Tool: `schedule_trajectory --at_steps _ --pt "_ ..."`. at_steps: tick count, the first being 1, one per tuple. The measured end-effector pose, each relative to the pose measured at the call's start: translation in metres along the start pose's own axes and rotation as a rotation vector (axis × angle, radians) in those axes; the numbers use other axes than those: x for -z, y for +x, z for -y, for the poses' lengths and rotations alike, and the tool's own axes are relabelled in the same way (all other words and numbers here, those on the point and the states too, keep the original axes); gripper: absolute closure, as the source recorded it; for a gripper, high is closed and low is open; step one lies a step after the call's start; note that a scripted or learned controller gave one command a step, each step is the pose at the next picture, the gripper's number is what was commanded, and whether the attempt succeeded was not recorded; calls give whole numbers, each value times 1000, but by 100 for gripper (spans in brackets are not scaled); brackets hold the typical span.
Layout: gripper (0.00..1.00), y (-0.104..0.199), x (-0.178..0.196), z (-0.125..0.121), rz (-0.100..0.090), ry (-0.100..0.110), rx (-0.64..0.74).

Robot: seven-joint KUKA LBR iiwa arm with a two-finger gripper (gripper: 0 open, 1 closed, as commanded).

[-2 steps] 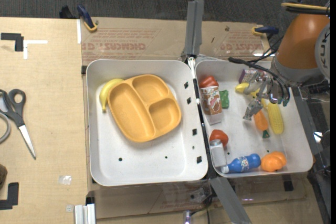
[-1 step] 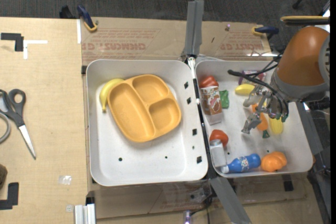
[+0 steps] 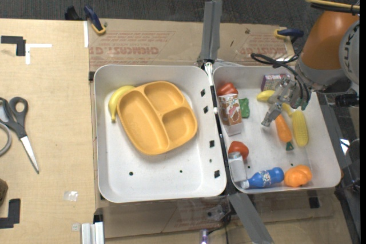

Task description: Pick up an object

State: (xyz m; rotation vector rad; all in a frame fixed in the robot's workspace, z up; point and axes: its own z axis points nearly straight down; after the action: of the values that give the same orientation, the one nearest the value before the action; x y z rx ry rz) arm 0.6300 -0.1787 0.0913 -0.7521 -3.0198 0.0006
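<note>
The right bin (image 3: 326, 140) holds several toy foods. My gripper (image 3: 271, 116) hangs over the middle of this bin, pointing down and to the left, with the arm's orange band (image 3: 326, 43) behind it. An orange carrot (image 3: 283, 130) and a yellow corn cob (image 3: 300, 127) lie just right of the gripper's tip. A small yellow piece (image 3: 264, 96) and a purple box (image 3: 273, 81) sit behind it. I see nothing in the gripper.
Along the right bin's left wall stand a brown carton (image 3: 230, 111), a red item (image 3: 227, 89), a green piece (image 3: 245, 108) and a red-capped bottle (image 3: 237, 160). A blue bottle (image 3: 265, 178) and an orange fruit (image 3: 297, 175) lie in front. The left bin (image 3: 114, 174) holds a yellow divided plate (image 3: 157, 117) and a banana (image 3: 117, 99).
</note>
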Motion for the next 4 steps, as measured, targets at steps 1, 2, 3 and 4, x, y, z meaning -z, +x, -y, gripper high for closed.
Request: schedule_trajectory --at_steps 1,2,3,4 --pt "0 50 0 30 30 -9 -101" --pt "100 49 10 29 35 -9 -96" --pt "0 49 10 29 35 -9 -97" --pt "0 114 -3 52 28 -9 -101"
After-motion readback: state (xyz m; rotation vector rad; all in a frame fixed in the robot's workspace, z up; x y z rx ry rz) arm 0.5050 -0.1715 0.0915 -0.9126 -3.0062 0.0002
